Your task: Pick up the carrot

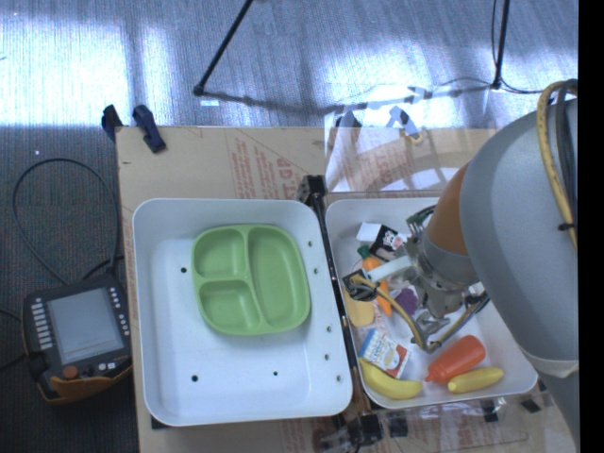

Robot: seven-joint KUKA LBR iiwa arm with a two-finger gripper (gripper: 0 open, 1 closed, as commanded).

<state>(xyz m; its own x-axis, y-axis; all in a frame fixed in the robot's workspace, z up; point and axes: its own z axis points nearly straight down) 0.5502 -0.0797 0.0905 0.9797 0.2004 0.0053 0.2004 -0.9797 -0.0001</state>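
Orange carrot (pixel 455 358) just beside the hand (pixel 427 334), lower right.

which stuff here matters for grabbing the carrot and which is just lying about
For the job: carrot, gripper, right bin.

Just lying about: green plate in the left bin, two bananas, small carton, purple piece.

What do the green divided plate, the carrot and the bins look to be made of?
Green divided plate: probably molded plastic, matte pale green, rounded compartment ridges. Carrot: likely toy plastic, smooth uniform orange with a soft sheen. Left bin and right bin: seemingly thin white plastic, slightly glossy, rounded rims; left one has small holes in its floor.
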